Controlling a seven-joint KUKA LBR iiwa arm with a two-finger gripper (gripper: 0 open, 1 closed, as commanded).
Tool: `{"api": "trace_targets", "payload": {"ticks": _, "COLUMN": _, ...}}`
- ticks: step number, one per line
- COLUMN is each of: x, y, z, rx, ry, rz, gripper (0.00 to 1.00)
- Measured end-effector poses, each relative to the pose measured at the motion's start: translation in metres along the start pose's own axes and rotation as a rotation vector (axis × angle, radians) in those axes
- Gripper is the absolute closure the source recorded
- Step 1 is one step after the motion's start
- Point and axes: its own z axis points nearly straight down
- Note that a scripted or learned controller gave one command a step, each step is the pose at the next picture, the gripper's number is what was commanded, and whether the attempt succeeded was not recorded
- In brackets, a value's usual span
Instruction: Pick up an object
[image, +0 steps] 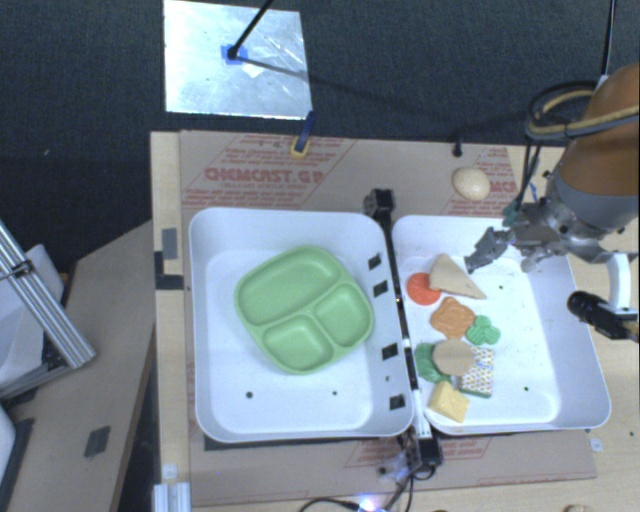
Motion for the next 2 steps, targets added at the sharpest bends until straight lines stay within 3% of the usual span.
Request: {"api": "trace_targets", "payload": {"ticks": 2, "x": 0.005, "y": 0.009, "z": 0.098, "rx": 0.003, "ry": 0.001, "rz": 0.001, "gripper": 0.0}}
